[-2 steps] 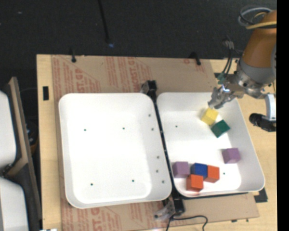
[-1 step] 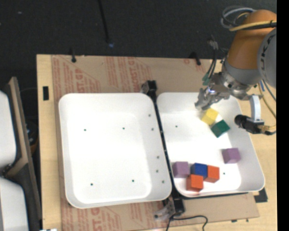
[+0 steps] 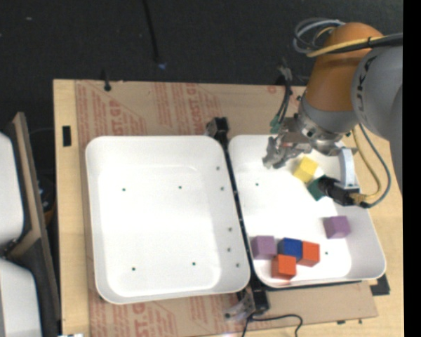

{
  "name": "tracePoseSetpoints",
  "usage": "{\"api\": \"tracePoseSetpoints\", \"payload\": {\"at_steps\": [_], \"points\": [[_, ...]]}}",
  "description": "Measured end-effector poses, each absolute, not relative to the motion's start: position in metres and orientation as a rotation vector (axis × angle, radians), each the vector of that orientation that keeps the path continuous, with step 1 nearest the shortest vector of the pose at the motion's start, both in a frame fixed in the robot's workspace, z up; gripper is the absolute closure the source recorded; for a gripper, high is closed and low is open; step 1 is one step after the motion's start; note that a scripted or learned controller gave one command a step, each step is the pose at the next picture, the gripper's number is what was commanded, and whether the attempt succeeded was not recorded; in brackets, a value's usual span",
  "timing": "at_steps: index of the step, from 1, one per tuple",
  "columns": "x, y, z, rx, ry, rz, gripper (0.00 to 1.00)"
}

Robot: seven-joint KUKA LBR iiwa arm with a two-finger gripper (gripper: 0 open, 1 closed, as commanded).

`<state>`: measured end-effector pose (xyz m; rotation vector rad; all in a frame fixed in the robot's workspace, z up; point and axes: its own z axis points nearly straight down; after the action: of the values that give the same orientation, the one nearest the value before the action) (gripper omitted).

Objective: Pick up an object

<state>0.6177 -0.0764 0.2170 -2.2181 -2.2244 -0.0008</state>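
- The left bin (image 3: 112, 188) sits beside the right bin (image 3: 365, 258), their rims touching.
- Near the right bin's front edge sits a cluster: a purple block (image 3: 264, 245), a blue block (image 3: 290, 246), and two orange blocks (image 3: 285, 265) (image 3: 310, 252), close together.
- My gripper (image 3: 279, 153) hangs over the right bin's back part; I cannot tell its state.
- A yellow block (image 3: 306, 169) lies just right of my gripper, a green block (image 3: 316, 190) beside it.
- Another purple block (image 3: 336, 226) lies apart, farther right.
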Motion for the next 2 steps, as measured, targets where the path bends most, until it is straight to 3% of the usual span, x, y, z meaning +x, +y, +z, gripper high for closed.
{"api": "tracePoseSetpoints", "payload": {"at_steps": [2], "points": [[0.576,0.027,0.238,-2.217,-2.226,-0.003,1.0]]}}
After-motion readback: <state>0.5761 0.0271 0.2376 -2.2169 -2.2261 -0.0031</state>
